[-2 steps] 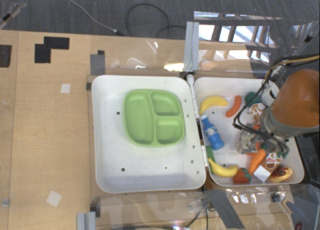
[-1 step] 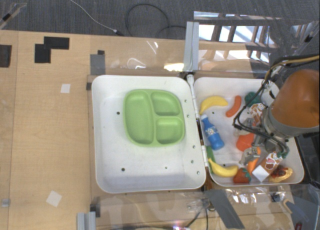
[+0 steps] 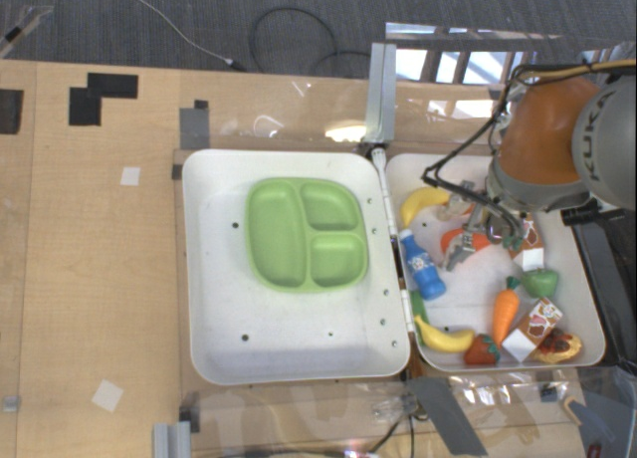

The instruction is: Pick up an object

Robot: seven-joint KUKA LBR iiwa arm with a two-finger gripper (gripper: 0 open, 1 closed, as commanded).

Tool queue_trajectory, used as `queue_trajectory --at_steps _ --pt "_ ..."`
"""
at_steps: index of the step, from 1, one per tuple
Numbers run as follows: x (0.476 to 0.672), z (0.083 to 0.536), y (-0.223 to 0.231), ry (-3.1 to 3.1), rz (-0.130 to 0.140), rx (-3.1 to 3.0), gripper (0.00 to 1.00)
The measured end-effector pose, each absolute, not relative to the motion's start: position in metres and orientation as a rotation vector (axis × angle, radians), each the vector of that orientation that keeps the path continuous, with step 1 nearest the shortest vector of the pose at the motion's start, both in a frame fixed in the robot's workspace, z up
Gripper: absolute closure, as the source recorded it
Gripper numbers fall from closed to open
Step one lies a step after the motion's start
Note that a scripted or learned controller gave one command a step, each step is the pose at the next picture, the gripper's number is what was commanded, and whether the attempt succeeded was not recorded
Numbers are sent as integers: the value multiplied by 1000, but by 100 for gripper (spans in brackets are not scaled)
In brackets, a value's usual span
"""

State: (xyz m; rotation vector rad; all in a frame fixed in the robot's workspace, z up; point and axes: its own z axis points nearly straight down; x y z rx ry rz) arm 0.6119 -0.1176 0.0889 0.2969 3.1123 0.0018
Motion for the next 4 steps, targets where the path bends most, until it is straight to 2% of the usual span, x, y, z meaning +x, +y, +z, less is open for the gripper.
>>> queue_trajectory --at_steps 1,2,3,4 --pt "603 89 -87 3079 -6 540 0" --pt "583 89 -114 3062 3 641 0" --pt "597 89 -89 3062 -3 638 0" --pt "571 90 -91 3017 3 813 0"
